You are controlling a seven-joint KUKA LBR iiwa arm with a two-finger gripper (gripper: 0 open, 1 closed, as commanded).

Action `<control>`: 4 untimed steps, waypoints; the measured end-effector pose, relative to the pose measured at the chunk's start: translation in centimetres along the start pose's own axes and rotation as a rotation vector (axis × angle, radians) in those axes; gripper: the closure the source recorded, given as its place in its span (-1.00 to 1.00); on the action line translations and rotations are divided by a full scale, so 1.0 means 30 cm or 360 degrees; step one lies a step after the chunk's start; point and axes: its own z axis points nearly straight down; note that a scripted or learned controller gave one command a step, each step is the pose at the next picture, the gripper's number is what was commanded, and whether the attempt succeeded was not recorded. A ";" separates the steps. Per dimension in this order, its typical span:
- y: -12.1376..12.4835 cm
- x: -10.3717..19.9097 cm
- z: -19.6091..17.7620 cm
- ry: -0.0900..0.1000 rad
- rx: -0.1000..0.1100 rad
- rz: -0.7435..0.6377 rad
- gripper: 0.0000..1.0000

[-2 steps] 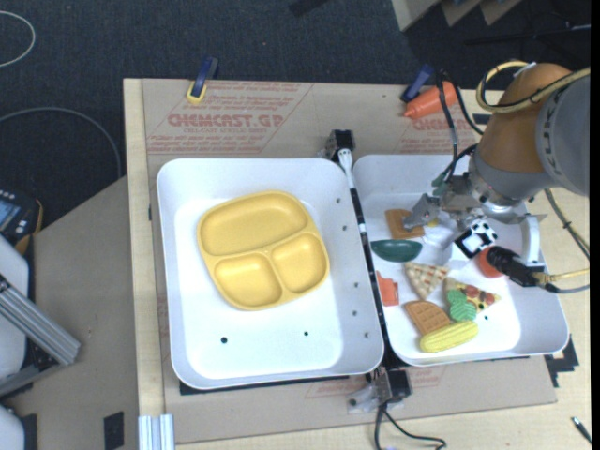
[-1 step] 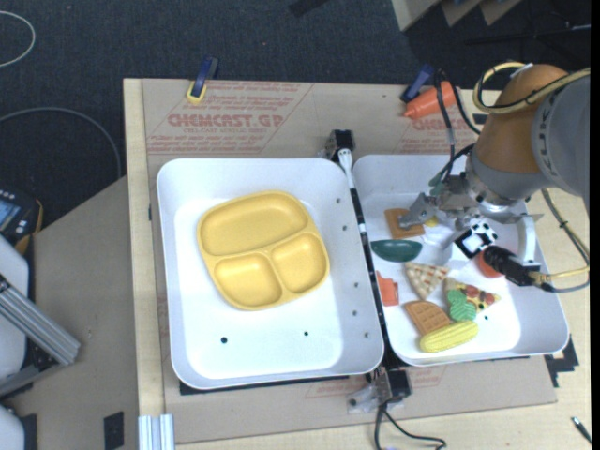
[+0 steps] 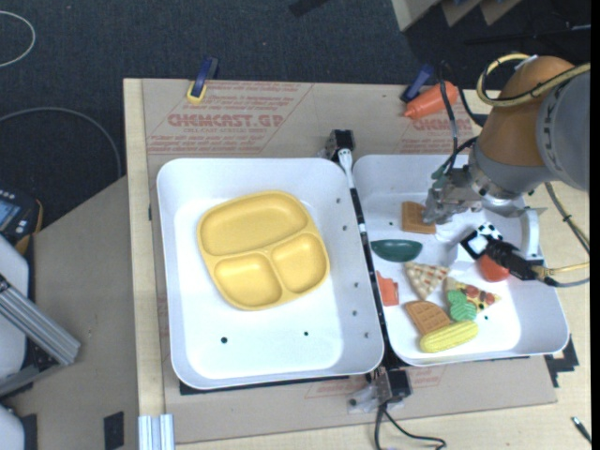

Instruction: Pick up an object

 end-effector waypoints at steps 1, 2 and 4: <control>0.011 0.032 -0.163 -0.0008 0.0017 -0.0002 1.00; 0.012 0.035 -0.308 -0.0008 0.0017 -0.0001 1.00; -0.061 0.189 -0.441 -0.0001 0.0031 -0.0006 1.00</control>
